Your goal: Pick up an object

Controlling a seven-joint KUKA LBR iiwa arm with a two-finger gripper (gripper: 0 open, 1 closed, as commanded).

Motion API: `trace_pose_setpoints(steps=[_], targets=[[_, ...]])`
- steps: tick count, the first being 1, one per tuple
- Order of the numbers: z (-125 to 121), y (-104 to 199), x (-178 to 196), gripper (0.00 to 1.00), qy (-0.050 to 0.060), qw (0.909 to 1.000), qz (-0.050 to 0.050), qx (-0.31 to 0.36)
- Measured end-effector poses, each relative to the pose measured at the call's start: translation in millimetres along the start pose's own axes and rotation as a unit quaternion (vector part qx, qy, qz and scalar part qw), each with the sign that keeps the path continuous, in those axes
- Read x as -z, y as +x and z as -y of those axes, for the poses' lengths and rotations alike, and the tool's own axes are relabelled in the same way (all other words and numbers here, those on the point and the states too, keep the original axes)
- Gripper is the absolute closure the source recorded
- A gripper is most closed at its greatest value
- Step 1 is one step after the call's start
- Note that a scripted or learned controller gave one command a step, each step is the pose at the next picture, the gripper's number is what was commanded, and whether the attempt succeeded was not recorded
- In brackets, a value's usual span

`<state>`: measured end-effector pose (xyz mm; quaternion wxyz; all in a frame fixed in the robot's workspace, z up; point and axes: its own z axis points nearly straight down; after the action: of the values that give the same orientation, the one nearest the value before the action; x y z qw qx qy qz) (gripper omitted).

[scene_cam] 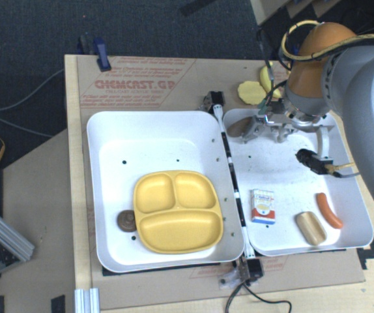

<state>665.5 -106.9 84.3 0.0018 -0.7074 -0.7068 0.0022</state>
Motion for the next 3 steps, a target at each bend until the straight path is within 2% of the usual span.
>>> trace_pose_setpoints(steps=[3], targets=[[1.0, 9.9, 0.0, 0.00, 0.002, 1.0000, 0.002, 0.000]])
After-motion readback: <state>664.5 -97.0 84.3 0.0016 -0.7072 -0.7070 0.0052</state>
